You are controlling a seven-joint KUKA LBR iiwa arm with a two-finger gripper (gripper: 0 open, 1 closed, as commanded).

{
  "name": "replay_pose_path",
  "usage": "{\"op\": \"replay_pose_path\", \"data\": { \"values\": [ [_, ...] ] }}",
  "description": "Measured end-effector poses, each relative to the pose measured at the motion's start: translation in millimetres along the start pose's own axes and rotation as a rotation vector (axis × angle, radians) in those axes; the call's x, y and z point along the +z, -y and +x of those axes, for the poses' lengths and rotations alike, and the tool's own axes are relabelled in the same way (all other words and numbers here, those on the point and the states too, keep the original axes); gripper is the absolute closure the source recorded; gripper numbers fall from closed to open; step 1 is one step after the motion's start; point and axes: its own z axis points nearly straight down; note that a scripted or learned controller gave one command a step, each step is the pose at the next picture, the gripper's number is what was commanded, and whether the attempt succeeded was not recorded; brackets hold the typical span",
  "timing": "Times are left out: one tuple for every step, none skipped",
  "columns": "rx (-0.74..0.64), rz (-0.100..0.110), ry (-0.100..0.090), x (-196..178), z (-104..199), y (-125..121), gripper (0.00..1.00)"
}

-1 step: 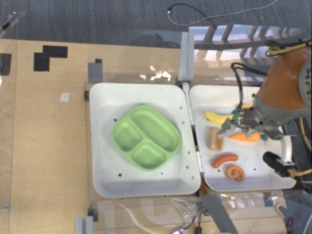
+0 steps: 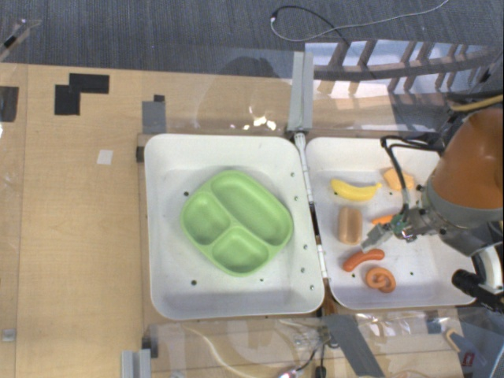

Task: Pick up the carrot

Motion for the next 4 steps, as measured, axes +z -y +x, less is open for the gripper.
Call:
{"op": "replay_pose_path", "data": {
  "values": [
    [-0.159,-0.008,0.004,82,-48,-25,0.00],
    [-0.156,-0.012,0.004,83,-101,-85,0.00],
    [-0.185,-0.004,0.004,15,-127,-96,0.00],
    [-0.207,-0.006,0.006,84,-130,-108,0.00]
  ]
}}
